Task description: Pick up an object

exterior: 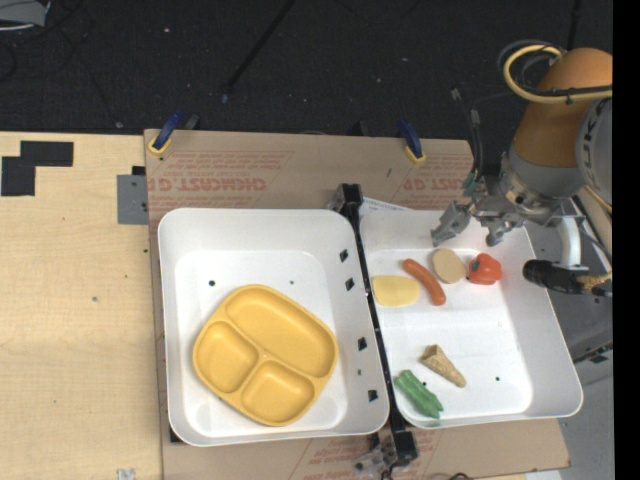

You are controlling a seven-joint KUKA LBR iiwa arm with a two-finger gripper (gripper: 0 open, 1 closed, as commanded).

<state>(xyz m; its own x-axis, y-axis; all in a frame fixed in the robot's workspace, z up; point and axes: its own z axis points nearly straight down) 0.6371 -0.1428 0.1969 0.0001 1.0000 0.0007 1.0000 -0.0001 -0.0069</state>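
Pincer (472, 226): fingers spread, gripping nothing, hovering above right bin (545, 368); I log tomato (485, 269) and sausage (424, 281) beneath.

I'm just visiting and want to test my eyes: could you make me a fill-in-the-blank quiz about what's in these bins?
1. The yellow divided plate lies in the ___ bin.
2. The plate has ___ compartments.
3. The green pepper lies nearest the right bin's ___ edge.
4. The gripper hovers above the right bin's ___ edge.

Missing words: left; three; front; far
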